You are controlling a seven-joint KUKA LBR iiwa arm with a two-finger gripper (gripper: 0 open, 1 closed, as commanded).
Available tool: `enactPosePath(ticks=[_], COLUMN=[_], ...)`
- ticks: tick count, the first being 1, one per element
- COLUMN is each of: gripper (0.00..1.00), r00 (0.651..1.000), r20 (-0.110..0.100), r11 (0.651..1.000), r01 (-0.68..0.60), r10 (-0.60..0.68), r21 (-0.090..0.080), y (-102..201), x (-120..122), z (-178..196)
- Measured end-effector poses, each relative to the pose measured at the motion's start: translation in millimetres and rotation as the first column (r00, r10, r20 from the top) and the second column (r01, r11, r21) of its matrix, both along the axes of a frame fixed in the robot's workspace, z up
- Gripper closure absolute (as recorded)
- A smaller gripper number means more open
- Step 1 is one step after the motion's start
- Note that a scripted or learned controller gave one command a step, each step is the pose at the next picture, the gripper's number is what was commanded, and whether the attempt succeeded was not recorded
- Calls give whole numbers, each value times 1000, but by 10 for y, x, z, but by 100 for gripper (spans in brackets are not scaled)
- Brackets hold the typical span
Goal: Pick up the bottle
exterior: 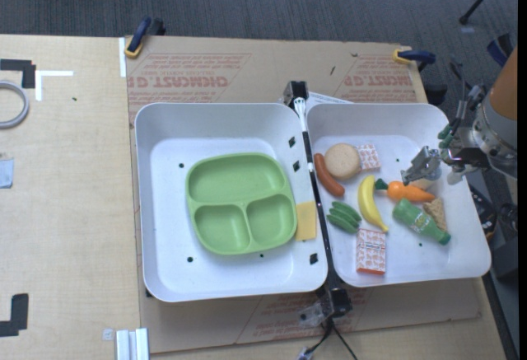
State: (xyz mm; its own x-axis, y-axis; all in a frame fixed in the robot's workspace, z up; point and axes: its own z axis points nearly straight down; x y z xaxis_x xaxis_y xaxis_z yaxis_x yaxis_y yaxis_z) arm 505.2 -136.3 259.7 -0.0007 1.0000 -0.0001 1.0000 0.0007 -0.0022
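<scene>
Bottle (422,222), green with a pale label, lies tilted in the right bin (469,264); jaws' state unclear.

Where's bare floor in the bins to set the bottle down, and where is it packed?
Free: the left bin floor around the green tray, widest along its back wall; also the right bin's front strip, right of the red carton. Crowded: the right bin's middle, where the banana, carrot, bottle and gripper cluster.
</scene>
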Motion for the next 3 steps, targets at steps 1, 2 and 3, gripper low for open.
enactPosePath(ticks=[1, 2, 3], gripper=[100, 100, 100], r00=[1000, 998, 995], r20=[1, 1, 3], r11=[1000, 998, 995], r01=[0, -67, -97], r10=[0, 67, 97], r21=[-1, 1, -1], y=[-2, 185, 640], x=[9, -243, -268], z=[96, -1411, -380])
